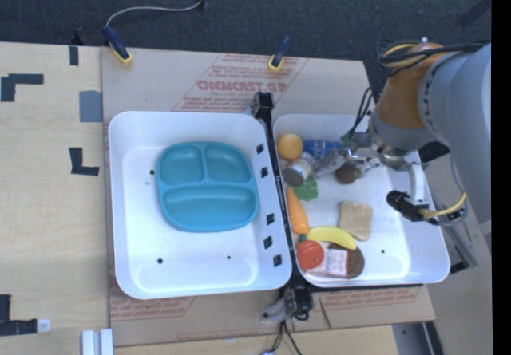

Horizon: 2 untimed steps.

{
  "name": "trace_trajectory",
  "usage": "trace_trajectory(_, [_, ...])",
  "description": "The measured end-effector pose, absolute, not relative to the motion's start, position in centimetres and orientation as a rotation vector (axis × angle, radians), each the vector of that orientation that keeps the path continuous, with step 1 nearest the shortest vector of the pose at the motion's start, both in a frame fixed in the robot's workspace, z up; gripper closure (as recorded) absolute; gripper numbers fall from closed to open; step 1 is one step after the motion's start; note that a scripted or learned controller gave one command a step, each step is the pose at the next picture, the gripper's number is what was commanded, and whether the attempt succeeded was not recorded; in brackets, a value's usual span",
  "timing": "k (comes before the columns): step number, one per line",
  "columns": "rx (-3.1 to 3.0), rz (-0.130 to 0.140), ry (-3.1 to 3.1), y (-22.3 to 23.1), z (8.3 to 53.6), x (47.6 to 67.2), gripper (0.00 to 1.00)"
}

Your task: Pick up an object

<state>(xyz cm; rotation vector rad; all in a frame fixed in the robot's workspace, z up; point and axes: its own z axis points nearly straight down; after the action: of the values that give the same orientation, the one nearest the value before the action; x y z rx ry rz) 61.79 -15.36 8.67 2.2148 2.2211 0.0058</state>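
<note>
The hand (348, 155), grip state unclear, hangs over crowded toys near the right bin's (415, 262) back wall.

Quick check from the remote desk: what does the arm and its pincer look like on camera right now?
The arm is a thick, rounded grey cylinder with an orange band above the wrist. Thin yellow and dark cables loop over the band. Below it sits a metallic pincer assembly, with a black fitting and a yellow-wrapped cable nearby.

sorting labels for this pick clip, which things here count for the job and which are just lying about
For the job:
end effector
right bin items: banana, bread slice, carrot, orange ball, brown lump, tomato

Lying about:
blue divided plate in left bin
yellow clamps
cardboard sheet
</note>
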Motion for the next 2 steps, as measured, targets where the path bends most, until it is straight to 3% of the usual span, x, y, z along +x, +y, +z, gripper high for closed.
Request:
trace_trajectory(1, [2.214,0.003,2.219,-15.5,9.7,61.8,1.00])
trace_trajectory(2, [2.217,0.001,2.219,-12.2,8.7,60.6,1.00])
